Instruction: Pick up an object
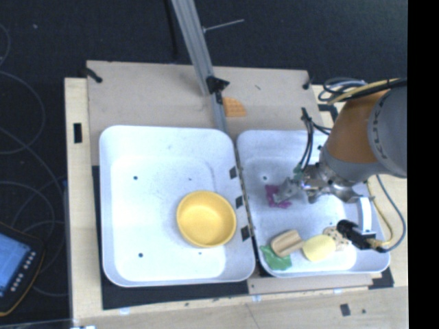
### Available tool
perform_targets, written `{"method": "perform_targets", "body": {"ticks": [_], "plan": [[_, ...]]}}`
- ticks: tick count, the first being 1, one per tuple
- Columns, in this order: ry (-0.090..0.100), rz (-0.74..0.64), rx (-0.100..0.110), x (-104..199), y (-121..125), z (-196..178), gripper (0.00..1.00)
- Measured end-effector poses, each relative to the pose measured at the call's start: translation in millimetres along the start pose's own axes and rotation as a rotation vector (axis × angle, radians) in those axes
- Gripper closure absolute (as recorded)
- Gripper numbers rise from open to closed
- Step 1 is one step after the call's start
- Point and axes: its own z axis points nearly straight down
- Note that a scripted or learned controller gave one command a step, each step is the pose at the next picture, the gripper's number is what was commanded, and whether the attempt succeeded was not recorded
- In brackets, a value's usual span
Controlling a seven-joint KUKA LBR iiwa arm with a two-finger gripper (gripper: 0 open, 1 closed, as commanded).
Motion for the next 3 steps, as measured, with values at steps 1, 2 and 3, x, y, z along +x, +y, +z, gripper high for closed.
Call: {"method": "perform_targets", "body": {"ticks": [1, 2, 3], "plan": [[0.000, 0.000, -0.006, -0.7, 0.9, 18.4, 0.00], [0.001, 0.006, -0.008, -1.8, 1.3, 7.6, 1.00], [-0.001, 0.002, -0.011, -5.6, -6.3, -42.1, 1.00]]}}
